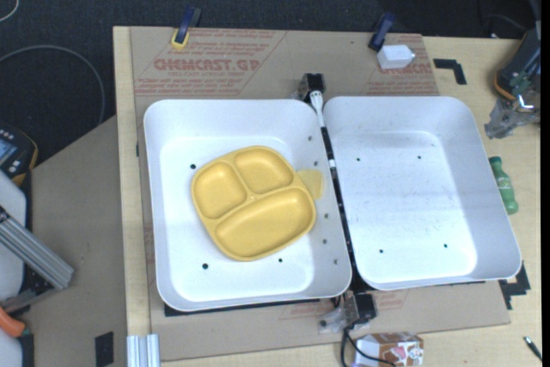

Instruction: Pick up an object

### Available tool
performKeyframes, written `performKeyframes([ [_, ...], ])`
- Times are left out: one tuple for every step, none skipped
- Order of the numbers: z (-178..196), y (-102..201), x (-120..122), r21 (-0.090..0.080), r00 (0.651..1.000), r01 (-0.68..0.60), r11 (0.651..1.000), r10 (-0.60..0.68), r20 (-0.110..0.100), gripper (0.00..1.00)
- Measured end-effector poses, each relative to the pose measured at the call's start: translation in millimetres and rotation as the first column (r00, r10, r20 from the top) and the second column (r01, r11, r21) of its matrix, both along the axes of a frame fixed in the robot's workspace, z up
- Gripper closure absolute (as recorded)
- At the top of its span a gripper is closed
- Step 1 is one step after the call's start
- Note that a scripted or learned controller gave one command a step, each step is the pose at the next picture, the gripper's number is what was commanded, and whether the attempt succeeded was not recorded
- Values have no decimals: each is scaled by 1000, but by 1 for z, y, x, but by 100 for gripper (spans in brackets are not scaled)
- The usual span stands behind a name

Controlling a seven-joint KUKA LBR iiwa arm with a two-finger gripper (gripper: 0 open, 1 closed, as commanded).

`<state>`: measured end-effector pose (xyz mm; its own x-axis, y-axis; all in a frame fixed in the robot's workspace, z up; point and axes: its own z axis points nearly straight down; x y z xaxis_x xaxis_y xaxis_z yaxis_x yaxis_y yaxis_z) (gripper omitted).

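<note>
A yellow divided plate [252, 202] with three compartments lies flat in the left bin [168, 142], slightly right of its middle. A small pale yellow piece [311, 181] pokes out from the plate's right rim. My gripper [507, 114] hangs at the far right, outside the right bin [412, 185] and past its upper right corner, well away from the plate. Nothing shows in its grasp.
A green object [504, 184] lies on the bench just beyond the right bin's right rim. A white block [395, 57] and two clamps [183, 28] sit on the board behind the bins. Cables and a small box [391, 350] lie at the front edge.
</note>
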<state>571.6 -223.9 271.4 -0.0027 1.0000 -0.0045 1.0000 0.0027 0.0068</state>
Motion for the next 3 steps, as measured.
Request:
performKeyframes([
  [60, 104, -13, 5, 1000, -6, 1000, 6, 0, 100],
  [-7, 7, -35, 4, 1000, 10, 1000, -10, -13, 100],
  [8, 0, 25, 0, 1000, 0, 1000, 0, 1, 100],
])
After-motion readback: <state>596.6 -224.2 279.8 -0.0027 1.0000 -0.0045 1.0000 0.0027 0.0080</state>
